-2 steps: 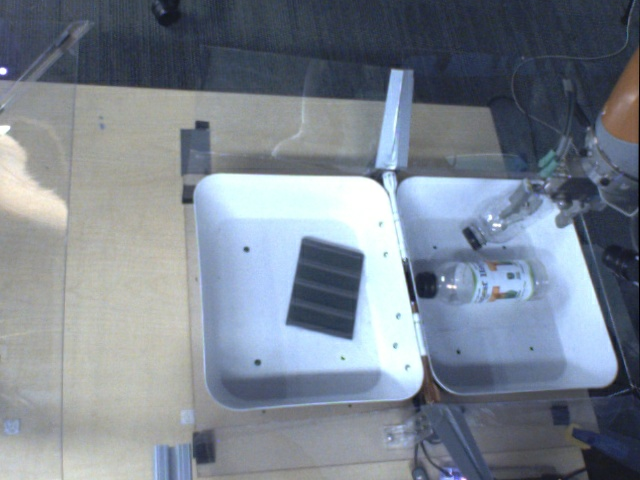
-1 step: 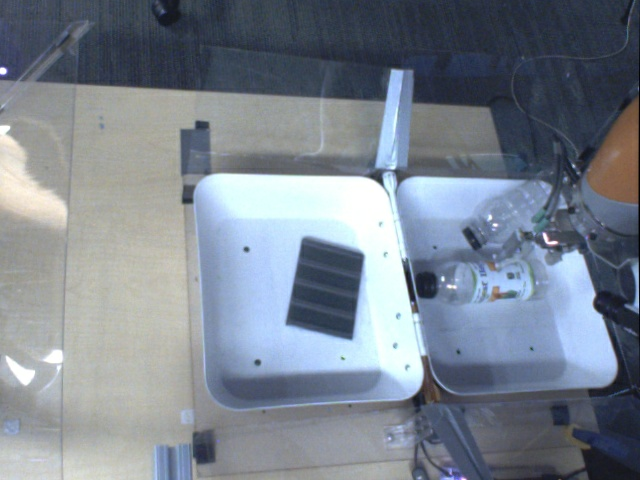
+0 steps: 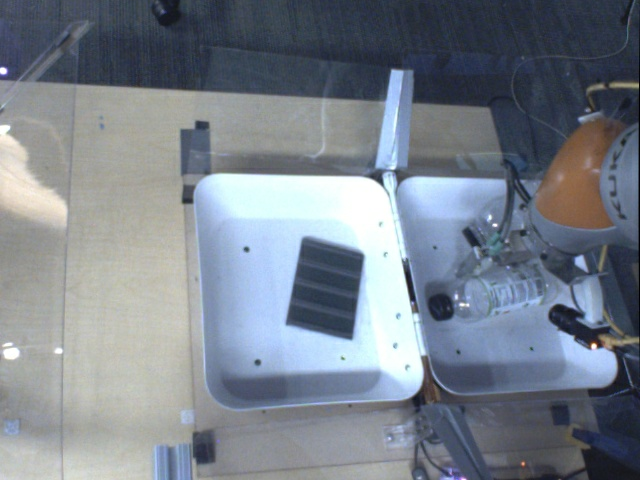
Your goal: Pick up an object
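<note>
Clear plastic bottle with black cap [image 3: 490,298] lies on its side in right white bin [image 3: 520,373], directly under gripper [image 3: 497,250]; can't tell claw's state.

ribbed pad [image 3: 326,288] in left bin [image 3: 225,268] | bottle [image 3: 492,297] in right bin [image 3: 440,218]

The light tan wooden tabletop [image 3: 120,298] carries two shallow white plastic bins side by side, their inner rims touching. The left white bin [image 3: 225,268] sits near the middle of the tabletop; the right white bin [image 3: 440,358] lies toward its right edge. A narrow grey metal bar [image 3: 395,118] lies on the tabletop behind the seam between the bins, running away from them. Small dark brackets [image 3: 198,148] sit at the left bin's far-left corner, and another [image 3: 203,448] near its front-left corner.
</note>
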Motion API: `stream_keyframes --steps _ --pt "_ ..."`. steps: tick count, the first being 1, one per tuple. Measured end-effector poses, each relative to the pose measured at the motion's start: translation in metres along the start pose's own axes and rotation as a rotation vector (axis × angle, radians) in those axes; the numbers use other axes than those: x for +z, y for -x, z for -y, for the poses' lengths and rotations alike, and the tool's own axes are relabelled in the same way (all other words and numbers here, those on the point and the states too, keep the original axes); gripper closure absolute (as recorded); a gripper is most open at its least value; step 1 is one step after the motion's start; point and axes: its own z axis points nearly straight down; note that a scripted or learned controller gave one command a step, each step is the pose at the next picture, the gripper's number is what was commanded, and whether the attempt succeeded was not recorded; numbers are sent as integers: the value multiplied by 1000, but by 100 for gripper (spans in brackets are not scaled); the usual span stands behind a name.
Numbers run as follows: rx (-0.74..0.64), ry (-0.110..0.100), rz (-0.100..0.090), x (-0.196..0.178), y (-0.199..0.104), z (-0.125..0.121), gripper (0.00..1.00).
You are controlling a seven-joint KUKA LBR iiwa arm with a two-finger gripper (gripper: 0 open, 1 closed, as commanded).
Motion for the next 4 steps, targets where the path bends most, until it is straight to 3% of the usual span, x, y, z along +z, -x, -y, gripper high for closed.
stream_keyframes --steps 1,2,3,4 --pt "-219 -36 -10 5 63 -68 0" --pt "-356 -4 -2 2 10 -40 0" --pt "-303 -27 -4 4 -6 -82 0" --pt "-234 -4 0 1 27 -27 0"
